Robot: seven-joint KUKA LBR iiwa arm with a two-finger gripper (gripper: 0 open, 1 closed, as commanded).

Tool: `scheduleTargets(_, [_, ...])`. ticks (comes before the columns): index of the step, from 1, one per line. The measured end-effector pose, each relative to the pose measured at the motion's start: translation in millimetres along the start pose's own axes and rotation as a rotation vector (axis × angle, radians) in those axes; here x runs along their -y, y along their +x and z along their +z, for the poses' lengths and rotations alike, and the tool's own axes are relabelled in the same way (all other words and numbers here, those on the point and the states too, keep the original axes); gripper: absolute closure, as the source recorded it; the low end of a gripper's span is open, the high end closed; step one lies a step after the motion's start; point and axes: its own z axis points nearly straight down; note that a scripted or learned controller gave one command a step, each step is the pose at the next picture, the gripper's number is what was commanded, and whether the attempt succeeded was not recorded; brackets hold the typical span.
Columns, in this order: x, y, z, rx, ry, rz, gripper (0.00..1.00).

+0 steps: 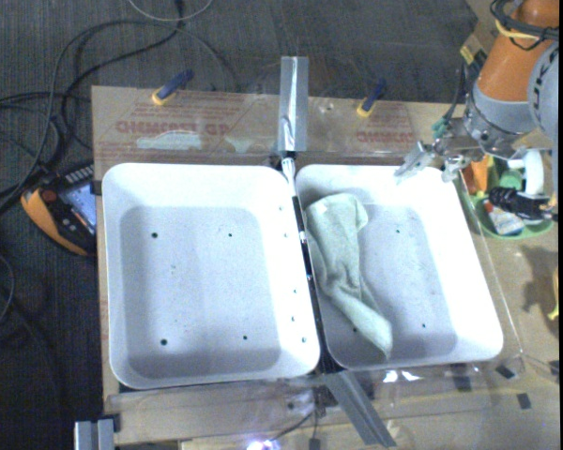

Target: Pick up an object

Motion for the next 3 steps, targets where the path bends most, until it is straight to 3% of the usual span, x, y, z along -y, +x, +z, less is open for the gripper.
scheduleTargets(1, [12, 0, -44, -0.003, -0.002, -0.058, 0.00])
scheduleTargets(2, [52, -21, -14, -0.006, -0.003, -0.157, 0.00])
scheduleTargets(3, [59, -20, -49, -0.005, -0.006, -0.349, 0.00])
